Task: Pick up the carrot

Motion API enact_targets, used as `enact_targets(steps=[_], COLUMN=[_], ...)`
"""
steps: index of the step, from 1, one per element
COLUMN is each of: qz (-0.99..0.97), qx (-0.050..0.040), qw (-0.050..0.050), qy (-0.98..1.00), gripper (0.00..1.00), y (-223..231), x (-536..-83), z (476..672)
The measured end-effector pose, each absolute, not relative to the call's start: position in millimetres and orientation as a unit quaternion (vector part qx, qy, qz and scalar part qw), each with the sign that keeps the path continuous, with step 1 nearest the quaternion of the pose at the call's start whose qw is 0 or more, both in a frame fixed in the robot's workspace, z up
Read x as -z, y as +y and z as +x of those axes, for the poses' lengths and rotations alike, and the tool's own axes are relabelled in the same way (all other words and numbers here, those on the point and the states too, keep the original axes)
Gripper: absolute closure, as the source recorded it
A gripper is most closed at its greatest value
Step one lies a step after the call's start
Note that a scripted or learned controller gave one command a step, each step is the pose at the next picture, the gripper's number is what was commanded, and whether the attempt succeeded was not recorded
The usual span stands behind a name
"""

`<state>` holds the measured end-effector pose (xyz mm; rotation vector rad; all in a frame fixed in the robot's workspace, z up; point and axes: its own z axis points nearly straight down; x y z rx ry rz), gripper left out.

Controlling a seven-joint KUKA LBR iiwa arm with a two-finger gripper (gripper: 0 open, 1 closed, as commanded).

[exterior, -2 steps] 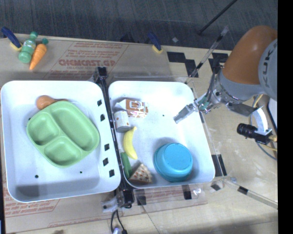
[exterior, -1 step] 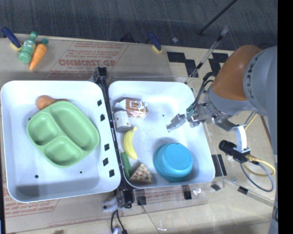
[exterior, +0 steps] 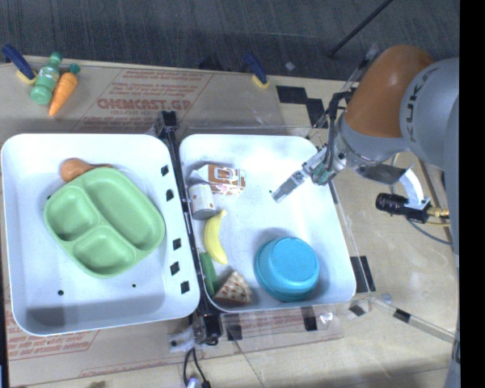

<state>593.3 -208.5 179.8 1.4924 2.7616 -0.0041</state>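
Overhead view of the bench. Two white bins sit side by side: the left bin [exterior: 16, 241] and the right bin [exterior: 250, 148].

The gripper [exterior: 285, 188] hangs over the right bin's upper middle, angled down and to the left, with nothing seen in its grasp. Whether it is released or clenched cannot be told from here.

One plain carrot [exterior: 62, 93] lies outside both bins on the cardboard sheet [exterior: 145, 95] at far upper left. It is just beside a green bottle [exterior: 44, 82] and well apart from the gripper, probably parked out of the working area.

One rounded orange object [exterior: 75, 168] sits in the left bin, half tucked behind the single green divided plate [exterior: 105, 221]. It may be a second carrot, but too little of it shows to say.

The right bin holds six items, crowded along its left wall and lower edge and leaving its upper middle open:
- one blue bowl [exterior: 287, 269]
- one banana [exterior: 216, 237]
- one can [exterior: 200, 200]
- one small packet [exterior: 225, 178]
- one wedge-shaped piece [exterior: 233, 288]
- one thin green item [exterior: 207, 272]
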Motion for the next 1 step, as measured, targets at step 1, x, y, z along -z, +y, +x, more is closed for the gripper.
enact_targets(steps=[1], qz=[0.475], qx=[0.0023], qw=[-0.002], qy=[0.88], gripper=[0.0], y=[-205.0], x=[-185.8], z=[552.2])
